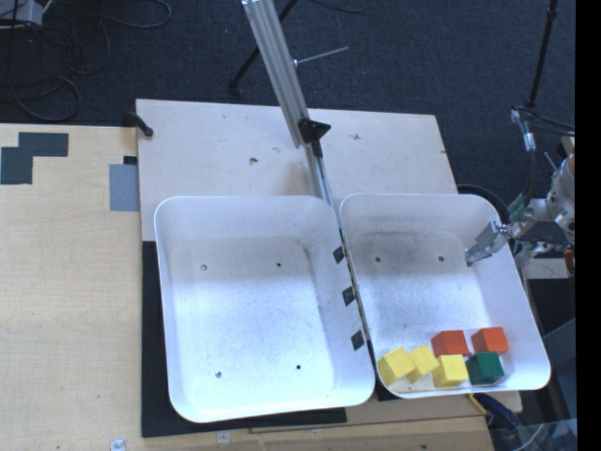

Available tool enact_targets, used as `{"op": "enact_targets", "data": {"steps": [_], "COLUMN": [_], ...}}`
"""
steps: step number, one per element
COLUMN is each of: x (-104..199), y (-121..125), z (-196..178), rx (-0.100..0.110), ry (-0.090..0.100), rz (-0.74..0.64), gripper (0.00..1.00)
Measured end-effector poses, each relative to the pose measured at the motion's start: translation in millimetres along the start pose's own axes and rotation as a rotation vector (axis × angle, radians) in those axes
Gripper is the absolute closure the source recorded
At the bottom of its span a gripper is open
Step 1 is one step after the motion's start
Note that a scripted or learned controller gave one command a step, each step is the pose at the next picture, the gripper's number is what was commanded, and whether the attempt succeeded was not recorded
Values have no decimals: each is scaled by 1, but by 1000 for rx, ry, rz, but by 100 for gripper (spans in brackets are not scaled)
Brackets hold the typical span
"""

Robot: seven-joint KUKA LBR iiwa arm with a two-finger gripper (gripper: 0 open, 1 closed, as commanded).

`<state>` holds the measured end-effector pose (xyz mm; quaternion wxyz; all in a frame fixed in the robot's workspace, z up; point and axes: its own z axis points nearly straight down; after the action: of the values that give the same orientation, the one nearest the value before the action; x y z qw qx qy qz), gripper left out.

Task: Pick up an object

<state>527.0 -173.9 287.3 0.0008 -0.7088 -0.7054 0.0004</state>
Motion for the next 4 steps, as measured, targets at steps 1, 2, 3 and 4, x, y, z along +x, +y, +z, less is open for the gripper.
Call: {"op": "enact_targets", "data": {"steps": [1,2,3,4], "x": [0,29,78,-27], "y": [0,-24,44,79], "z": [-10,176,195,189], "rx": [0,10,-5,-3], "ry": [0,4,-1,-5], "rz": [0,-4,-9,-1], "gripper": [100,100,100,100]}}
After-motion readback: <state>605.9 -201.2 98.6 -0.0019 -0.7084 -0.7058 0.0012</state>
